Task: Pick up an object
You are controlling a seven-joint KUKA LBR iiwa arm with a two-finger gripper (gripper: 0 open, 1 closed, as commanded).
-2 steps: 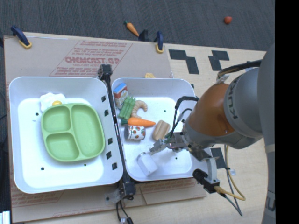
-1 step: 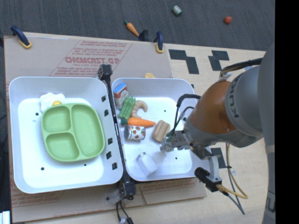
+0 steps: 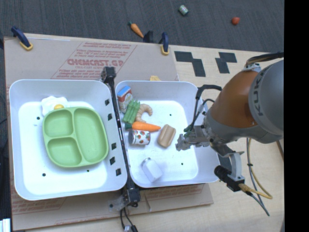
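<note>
Over the right bin (image 3: 193,88), near its right wall, the gripper (image 3: 186,141) hangs at about mid-height of the bin. Whether it is apart or together I cannot tell, because the wrist covers it from above; nothing is seen clamped in it.

The nearest thing to pick is the bread roll (image 3: 166,135). It lies just to the left of the gripper in the view, near but not touching. Its long axis runs from the upper right to the lower left, somewhat tilted from vertical in the picture. I judge that a grasp across its short side, with a small move to the left and then down, is what the next move calls for.

Further left lie the carrot (image 3: 146,126), with its long axis almost horizontal, and the can (image 3: 140,137) just under it. The 2 are touching or almost touching, so a grasp there may push one against the other. A white cup (image 3: 151,169) lies apart, toward the near edge of the bin. The green tray (image 3: 75,137) sits in the left bin (image 3: 24,182), well apart from the gripper.
</note>
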